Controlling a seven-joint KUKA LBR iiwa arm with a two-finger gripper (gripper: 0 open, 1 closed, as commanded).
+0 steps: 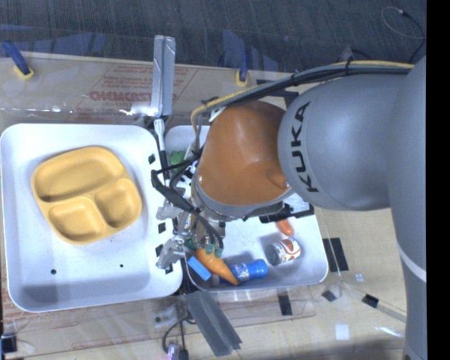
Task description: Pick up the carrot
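Lying in the right of 2 shallow white plastic bins (315, 272), the small orange tapered plastic carrot (214, 267) is seen near the front wall, just beside a blue block (249, 270). It is judged light, stiff and slick, best taken across its thicker middle. The metal 2-finger gripper (181, 246) hangs just above the carrot's upper end; its state cannot be told.

Robotics lab for sure: big grey KUKA-branded arm (345, 156) at 3 o'clock, taped-down shallow white plastic bins (15, 276), blue clamps (16, 62) at 10.
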